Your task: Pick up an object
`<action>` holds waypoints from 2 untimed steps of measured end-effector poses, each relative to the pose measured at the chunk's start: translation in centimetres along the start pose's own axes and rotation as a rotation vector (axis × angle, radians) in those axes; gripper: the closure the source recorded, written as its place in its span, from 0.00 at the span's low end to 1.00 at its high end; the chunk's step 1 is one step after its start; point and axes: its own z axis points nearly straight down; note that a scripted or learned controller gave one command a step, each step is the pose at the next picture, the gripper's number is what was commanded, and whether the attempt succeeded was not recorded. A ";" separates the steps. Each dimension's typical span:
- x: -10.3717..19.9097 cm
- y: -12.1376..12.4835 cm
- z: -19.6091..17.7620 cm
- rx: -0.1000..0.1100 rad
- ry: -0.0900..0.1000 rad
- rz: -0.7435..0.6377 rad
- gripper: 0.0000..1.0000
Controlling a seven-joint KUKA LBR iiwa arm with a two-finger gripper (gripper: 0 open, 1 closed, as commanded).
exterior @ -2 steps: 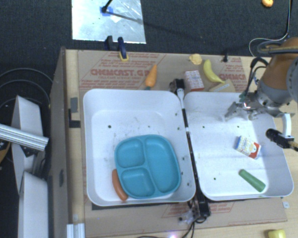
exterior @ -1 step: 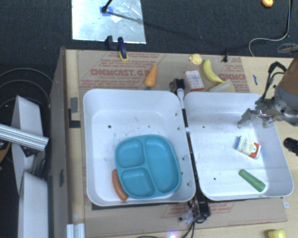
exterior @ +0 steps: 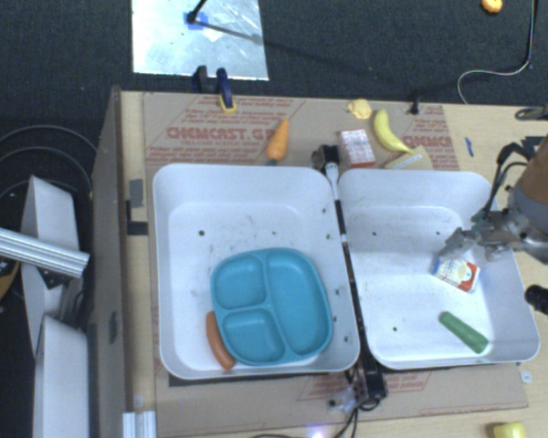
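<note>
My gripper (exterior: 473, 245) hangs over the right bin (exterior: 411, 203), near its right wall, on the grey arm that comes in from the right. Its two fingers look spread apart with nothing between them. A small white and red packet (exterior: 458, 273) lies on the bin floor just below and in front of the fingertips. A green cucumber-like piece (exterior: 463, 331) rests nearer the front right corner of the same bin.
The left bin (exterior: 187, 217) holds a blue divided plate (exterior: 271, 304) with an orange sausage (exterior: 219, 338) beside its left edge. Behind the bins on the cardboard lie a carrot (exterior: 277, 140), a small box (exterior: 356, 146) and a banana (exterior: 388, 131).
</note>
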 end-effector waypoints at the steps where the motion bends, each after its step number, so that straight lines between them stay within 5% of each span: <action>1: 0.0 0.3 -1.1 -0.007 -0.002 -0.002 1.00; 2: 0.0 0.4 -2.2 -0.010 -0.002 -0.004 1.00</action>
